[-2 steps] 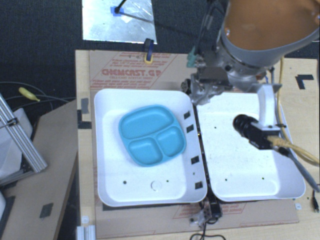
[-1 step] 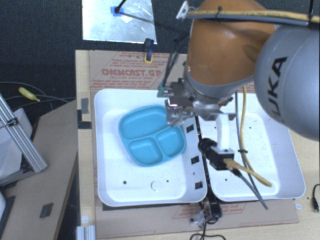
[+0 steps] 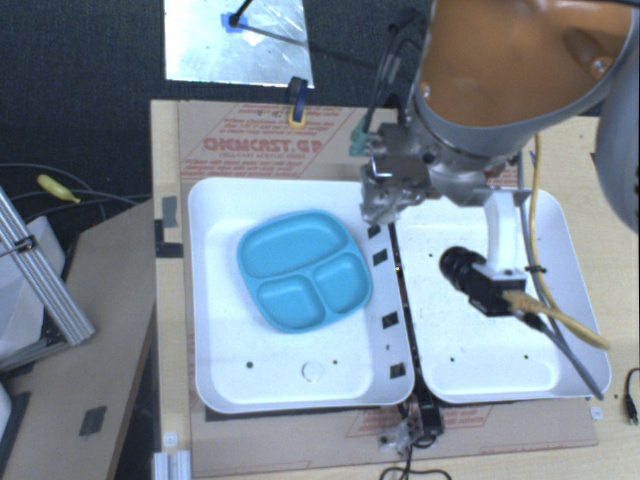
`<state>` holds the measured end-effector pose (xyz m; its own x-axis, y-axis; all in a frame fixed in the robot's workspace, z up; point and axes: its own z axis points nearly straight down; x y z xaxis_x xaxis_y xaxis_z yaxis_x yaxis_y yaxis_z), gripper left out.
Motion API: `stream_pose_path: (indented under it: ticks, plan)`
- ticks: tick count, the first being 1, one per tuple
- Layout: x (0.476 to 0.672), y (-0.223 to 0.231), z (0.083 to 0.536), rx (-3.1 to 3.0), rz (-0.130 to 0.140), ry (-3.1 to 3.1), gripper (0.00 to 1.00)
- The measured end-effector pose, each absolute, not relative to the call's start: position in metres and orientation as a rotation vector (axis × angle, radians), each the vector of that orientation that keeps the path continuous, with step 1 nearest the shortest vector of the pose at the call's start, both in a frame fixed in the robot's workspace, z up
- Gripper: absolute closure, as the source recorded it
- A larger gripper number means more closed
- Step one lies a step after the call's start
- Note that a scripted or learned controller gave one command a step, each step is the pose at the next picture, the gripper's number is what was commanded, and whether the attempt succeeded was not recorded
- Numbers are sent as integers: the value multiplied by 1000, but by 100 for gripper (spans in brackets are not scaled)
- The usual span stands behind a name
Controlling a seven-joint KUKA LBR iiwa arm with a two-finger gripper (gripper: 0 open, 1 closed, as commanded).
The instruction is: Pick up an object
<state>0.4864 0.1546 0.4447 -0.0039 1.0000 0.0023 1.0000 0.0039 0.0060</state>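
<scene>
The blue plate [image 3: 303, 270] with three sections lies flat in the left bin [image 3: 225, 368]. Its long side runs from upper left to lower right, a bit tilted. The claw [image 3: 385, 200] hangs over the wall between the two bins, just beside the plate's upper right corner. I cannot tell how the claw is set. The right bin [image 3: 500, 368] sits close beside on the table [image 3: 250, 133].

Blue 3-compartment plate [image 3: 303, 270] sits flat in the left bin [image 3: 225, 368]. The gripper [image 3: 380, 208] hangs over the divider between the 2 bins, right by the plate's upper-right edge.
</scene>
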Motion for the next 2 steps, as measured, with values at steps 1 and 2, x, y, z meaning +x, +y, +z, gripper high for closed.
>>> stream_pose_path:
  ticks: [1,2]
  plan:
    - [487,101,541,2220,18,2212,100]
    - [486,52,427,2229,-11,2220,100]
